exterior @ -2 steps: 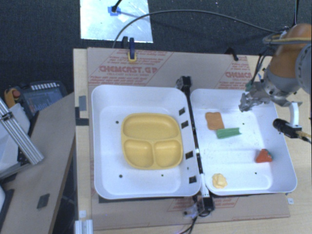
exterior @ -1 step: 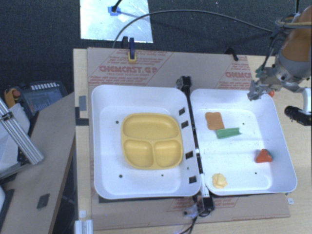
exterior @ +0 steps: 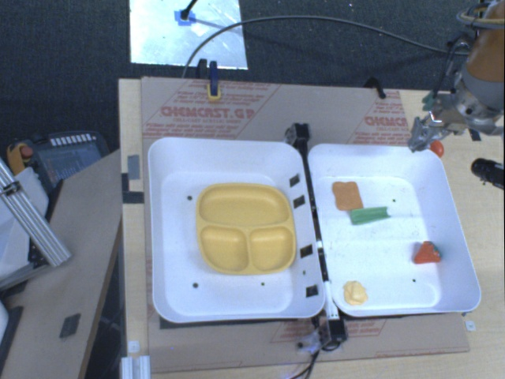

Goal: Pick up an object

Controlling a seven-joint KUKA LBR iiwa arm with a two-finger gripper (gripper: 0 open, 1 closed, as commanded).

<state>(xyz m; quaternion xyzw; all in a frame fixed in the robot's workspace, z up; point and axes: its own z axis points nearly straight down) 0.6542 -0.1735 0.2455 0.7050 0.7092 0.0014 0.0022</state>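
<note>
Poised above the far right corner of the shallow white right-hand bin (exterior: pixel 454 212), the pincer (exterior: pixel 424 139), its opening impossible to judge, is kept clear of the small red wedge-shaped block (exterior: pixel 427 252) lying nearer the viewer below it, seemingly awaiting descent.

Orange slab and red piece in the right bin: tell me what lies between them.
In the camera view, the green stick lies just below the orange slab; beyond it, bare white bin floor runs to the red piece.

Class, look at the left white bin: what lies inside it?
Inside the left bin lies a yellow divided tray with three compartments, nothing visible in them. Bare bin floor surrounds it; the floor beneath the tray is covered.
</note>
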